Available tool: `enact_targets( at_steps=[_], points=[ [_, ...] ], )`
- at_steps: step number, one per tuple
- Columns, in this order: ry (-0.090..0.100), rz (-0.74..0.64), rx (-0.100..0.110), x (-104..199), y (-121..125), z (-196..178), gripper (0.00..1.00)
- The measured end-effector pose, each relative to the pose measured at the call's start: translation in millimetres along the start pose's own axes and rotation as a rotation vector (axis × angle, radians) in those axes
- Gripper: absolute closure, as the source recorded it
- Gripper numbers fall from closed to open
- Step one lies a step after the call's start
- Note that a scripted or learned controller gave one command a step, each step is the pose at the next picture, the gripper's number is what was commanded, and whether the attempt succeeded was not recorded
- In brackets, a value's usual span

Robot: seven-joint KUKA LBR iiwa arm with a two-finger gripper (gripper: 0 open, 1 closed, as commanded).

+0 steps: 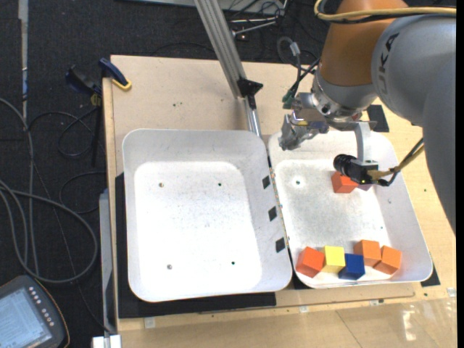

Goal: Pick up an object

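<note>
The gripper (292, 135) hangs over the upper left rim of the right bin (407, 216), right of frame centre; whether it is open or closed cannot be told. A red block (342, 185) lies to its lower right. Along the bin's lower edge sit orange blocks (311, 260), a yellow block (333, 257) and a blue block (354, 267).

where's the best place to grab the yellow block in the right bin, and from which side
From straight above, closing on the far and near faces of the yellow block. An orange block crowds one side and a blue block the other, so there's likely no room to grip there. Its far face opens to bare floor; the near one, by the front wall of the right bin, may be tight.
</note>
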State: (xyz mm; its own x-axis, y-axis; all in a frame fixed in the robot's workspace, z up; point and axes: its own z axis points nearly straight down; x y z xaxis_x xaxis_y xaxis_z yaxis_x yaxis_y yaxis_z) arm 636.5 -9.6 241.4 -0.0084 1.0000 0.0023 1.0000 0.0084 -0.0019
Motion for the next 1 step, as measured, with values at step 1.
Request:
enact_targets(
  at_steps=[1],
  points=[
    [0.000, -0.001, -0.001, 57.9, -13.9, -6.2, 1.00]
  ],
)
